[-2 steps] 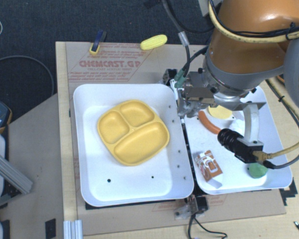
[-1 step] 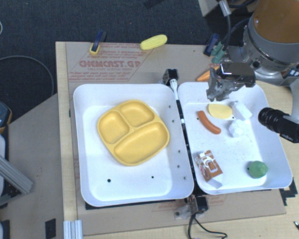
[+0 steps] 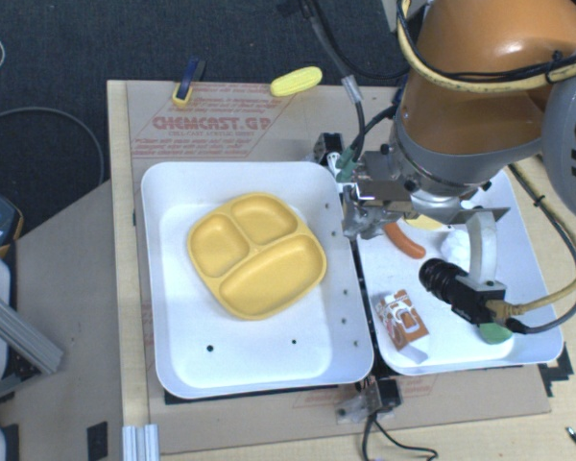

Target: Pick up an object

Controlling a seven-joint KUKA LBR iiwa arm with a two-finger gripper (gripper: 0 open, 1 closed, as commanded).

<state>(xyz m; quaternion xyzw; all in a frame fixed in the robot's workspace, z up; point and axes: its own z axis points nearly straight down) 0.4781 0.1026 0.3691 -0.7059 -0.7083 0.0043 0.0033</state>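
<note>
1. The gripper [image 3: 365, 221] hangs over the right bin's [image 3: 533, 257] left edge; whether its jaws are released or clenched, I cannot tell.
2. An orange sausage-shaped object [image 3: 404, 239] lies just beside it.
3. A small packet [image 3: 402, 317] lies nearer the front.
4. A yellow divided plate [image 3: 257, 254] rests in the left bin [image 3: 173, 286].

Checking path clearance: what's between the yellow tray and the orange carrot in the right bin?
In the camera view: bare left-bin floor, the bins' adjoining rims, and the gripper low over them, between tray and carrot.
</note>
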